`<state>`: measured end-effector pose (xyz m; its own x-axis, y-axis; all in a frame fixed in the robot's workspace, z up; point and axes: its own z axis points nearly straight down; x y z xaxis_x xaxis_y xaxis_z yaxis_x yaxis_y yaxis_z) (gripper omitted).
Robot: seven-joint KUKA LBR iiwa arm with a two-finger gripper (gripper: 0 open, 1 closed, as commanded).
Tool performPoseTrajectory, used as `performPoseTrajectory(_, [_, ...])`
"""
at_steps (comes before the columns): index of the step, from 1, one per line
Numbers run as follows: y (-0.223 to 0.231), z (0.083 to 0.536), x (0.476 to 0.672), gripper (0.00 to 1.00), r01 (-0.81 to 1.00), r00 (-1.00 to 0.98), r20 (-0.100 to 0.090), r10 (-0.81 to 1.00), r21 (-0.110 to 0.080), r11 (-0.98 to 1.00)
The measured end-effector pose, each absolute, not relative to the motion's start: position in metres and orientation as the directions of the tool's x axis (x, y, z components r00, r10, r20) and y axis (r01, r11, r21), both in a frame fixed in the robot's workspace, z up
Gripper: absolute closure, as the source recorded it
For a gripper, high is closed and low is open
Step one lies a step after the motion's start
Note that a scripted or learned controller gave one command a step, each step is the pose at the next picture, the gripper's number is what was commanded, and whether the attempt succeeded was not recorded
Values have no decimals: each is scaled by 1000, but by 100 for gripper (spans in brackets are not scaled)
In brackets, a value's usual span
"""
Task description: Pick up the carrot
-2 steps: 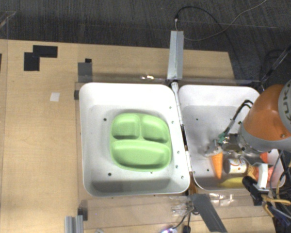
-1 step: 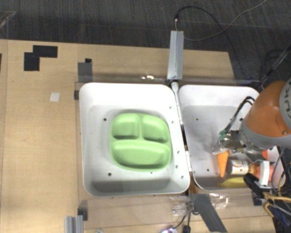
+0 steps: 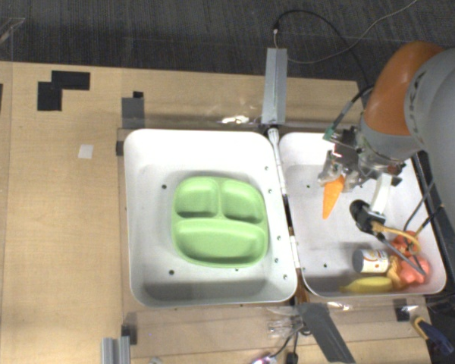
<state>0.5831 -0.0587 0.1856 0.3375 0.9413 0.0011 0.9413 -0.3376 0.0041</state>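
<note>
The carrot (image 3: 331,199) is a small orange cone pointing down and to the left, over the upper middle of the right bin (image 3: 311,241). Its thick top end sits between the fingers of my gripper (image 3: 340,176), which is shut on it. The arm reaches in from the right, with its orange band just above the wrist. The carrot's tip hangs free, and I cannot tell how far it is above the bin floor.
In the right bin's lower right corner lie a small labelled can (image 3: 371,262), a yellow banana (image 3: 366,284) and a red-orange toy (image 3: 409,270). A green three-compartment plate (image 3: 218,220) rests in the left bin (image 3: 148,203). A metal divider (image 3: 282,203) separates the bins.
</note>
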Motion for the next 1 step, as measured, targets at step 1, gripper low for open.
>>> performPoseTrajectory(1, [-102, 211, 581, 100, 956, 293, 0, 956, 4, -293])
